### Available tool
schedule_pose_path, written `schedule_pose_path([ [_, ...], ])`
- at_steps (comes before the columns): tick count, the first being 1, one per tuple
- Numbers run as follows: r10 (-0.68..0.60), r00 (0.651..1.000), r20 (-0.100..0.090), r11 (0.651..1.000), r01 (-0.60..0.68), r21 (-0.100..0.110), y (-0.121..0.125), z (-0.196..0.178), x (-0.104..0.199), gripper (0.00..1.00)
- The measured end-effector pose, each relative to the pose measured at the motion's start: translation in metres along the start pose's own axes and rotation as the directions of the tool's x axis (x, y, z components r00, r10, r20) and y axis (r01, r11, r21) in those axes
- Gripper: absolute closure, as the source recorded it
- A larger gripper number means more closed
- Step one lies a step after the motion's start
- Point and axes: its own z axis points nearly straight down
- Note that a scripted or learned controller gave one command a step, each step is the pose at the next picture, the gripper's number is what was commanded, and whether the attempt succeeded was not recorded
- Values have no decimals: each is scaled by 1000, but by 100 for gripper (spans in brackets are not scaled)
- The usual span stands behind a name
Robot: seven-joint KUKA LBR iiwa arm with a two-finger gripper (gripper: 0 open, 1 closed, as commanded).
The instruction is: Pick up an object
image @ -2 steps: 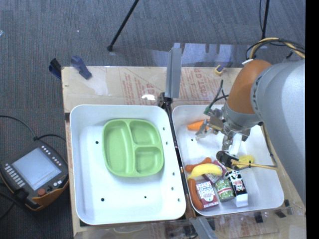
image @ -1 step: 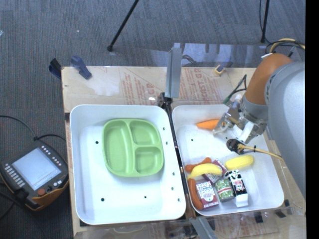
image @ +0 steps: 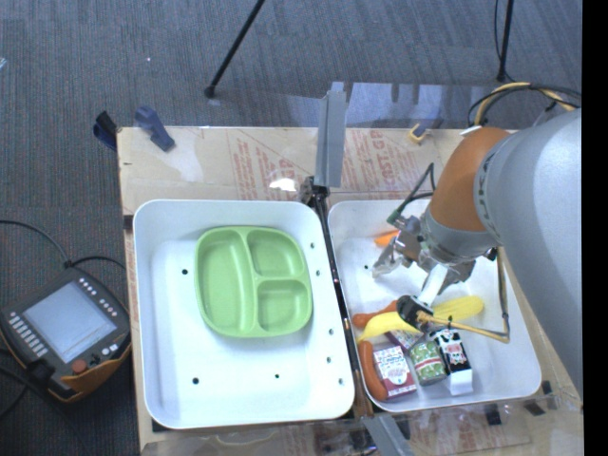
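Grey carpet was seen around the wooden bench (image: 228, 164), on which two white bins were placed side by side. The things to choose from were gathered in the near part of the right bin (image: 524, 369): a yellow banana (image: 383, 325), with a reddish sausage (image: 371, 367) and three small cartons (image: 425, 361) just beside it, and another yellow piece (image: 463, 307) near them. A small orange thing (image: 384, 238) was partly hidden by the gripper (image: 391, 257), which was placed low over the middle of this bin. Whether the gripper was open or closed could not be told, and nothing could be seen held in it. For a good pick, one separate thing, such as the banana, should probably be chosen and approached from straight above, because the crowded cartons could easily be pushed aside. A green divided plate (image: 255, 280) was lying alone in the left bin (image: 161, 350).
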Motion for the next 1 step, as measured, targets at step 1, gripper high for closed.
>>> schedule_pose_path([
  [1, 31, 1000, 2, 1000, -31, -1, 21, 0, 39, 0],
])
